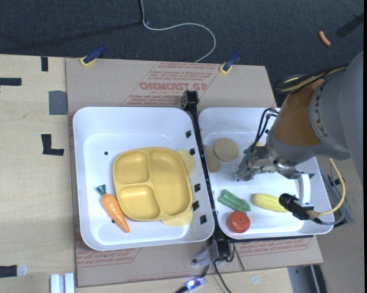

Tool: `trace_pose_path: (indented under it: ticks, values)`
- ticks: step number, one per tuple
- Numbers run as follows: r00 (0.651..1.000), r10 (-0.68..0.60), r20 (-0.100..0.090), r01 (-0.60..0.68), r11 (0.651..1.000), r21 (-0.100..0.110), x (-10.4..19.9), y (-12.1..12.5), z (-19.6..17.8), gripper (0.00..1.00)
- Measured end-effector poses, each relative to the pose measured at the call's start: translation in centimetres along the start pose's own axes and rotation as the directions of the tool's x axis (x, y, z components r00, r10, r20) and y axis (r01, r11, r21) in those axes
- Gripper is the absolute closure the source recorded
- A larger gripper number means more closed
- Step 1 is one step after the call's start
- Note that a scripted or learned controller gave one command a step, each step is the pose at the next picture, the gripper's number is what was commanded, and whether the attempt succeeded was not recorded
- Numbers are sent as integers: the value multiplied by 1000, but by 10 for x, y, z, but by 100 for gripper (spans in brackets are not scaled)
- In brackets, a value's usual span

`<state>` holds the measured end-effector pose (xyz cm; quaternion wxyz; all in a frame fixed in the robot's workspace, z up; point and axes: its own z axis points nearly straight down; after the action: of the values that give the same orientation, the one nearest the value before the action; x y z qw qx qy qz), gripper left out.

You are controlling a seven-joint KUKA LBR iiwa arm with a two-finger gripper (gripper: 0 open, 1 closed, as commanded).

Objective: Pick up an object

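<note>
The arm (320,118), grey with an orange band, was seen nearest the camera, looming over the right bin (220,122) from the right. Taken from the left, a carrot (113,211) was found in the left bin (85,163), lying beside the lower left corner of a yellow divided plate (152,182). Across the divider, a tan round disc (225,149) was seen in the right bin's upper part, with a green pod (234,200) and a red tomato (237,222) lower down, and an ear of corn (270,202) just right of them. The gripper (249,168) was poised over bare bin floor between the disc and the pod; nothing was seen between its fingers, and how far they stood apart could not be told. No object was yet lifted. The corn, judged a likely target, was laid with its long axis nearly across the bin, its left end slightly higher in the view. The pod was angled much the same, from upper left to lower right. A failed grasp was judged possible if the fingers were closed on the bare floor, or along rather than across an object's long axis. The pod might also be nudged against the tomato during a descent.
</note>
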<state>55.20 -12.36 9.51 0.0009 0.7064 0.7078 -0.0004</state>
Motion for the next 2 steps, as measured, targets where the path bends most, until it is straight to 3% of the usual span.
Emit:
trace_pose_path:
  ticks: [2]
  values:
    - [1000, 0, -1, 0, 1000, -2, 8, -7, -100, 100]
